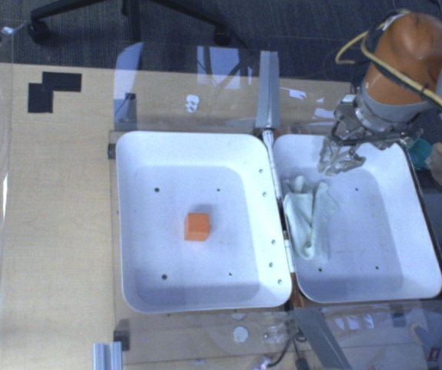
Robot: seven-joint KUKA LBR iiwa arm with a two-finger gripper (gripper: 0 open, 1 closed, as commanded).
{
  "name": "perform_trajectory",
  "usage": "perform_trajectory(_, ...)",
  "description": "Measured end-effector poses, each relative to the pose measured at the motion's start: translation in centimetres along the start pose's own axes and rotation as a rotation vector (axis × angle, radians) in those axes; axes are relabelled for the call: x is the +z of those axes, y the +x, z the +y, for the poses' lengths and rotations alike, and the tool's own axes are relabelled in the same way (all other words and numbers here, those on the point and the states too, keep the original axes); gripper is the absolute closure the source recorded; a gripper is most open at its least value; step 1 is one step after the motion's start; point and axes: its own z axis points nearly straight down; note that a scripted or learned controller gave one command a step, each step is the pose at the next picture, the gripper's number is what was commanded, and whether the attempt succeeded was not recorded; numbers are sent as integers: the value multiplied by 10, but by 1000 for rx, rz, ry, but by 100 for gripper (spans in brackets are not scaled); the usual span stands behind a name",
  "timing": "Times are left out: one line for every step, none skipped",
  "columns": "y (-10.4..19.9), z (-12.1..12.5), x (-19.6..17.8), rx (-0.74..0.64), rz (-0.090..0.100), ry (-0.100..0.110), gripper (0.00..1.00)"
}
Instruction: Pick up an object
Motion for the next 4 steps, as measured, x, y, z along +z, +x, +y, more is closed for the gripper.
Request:
perform_trajectory(-4, 5, -79, -81, 4, -8, 100)
perform_trajectory(-8, 7, -2, -441, -1, -2, 100)
perform_trajectory(-8, 7, -2, -441, -1, -2, 0)
perform_trajectory(-6, 5, 63, -417, -4, 4, 0)
